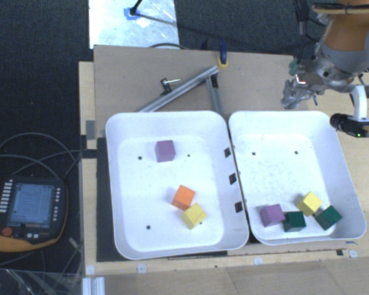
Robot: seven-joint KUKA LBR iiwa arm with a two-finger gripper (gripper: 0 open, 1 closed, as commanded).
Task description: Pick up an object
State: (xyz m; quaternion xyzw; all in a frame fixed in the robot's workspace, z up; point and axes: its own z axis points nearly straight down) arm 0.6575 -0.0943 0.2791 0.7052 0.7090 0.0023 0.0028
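Claw [293,97] above right bin's [350,165] far rim (cubes matte, small)

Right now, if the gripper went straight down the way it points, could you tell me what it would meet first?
Probably the back rim of the right bin or the bare bench beside it; the gripper hangs near that edge, well away from the blocks. Depth is unclear.
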